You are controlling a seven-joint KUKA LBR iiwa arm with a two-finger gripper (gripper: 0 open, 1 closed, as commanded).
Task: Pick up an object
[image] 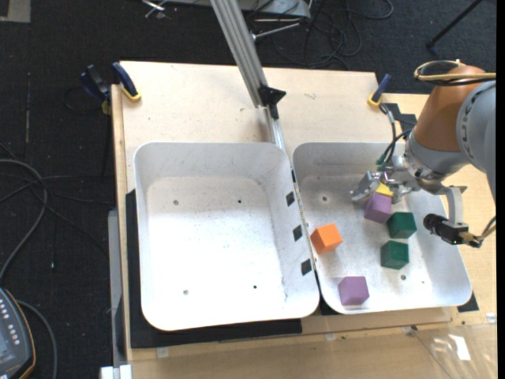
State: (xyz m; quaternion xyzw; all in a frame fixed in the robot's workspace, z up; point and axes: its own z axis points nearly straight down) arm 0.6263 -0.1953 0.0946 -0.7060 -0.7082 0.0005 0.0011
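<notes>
My gripper (378, 185) is low in the right bin (331, 164), near its middle back. A small yellow block (385, 189) peeks out right beneath it, mostly hidden by the gripper. A purple cube (378, 208) lies just in front of the gripper, touching or nearly touching the yellow block. Two green cubes sit to the right, one (402, 225) beside the purple cube and one (394, 254) nearer the front. An orange cube (326, 237) rests near the bin's left wall. A second purple cube (353, 290) sits at the front.
The left bin (158, 172) lies beside the right one, sharing a raised divider (298, 227). A slanted metal pole (241, 42) runs from the top down to the bins' junction. Clamps sit at the bench corners (118, 77).
</notes>
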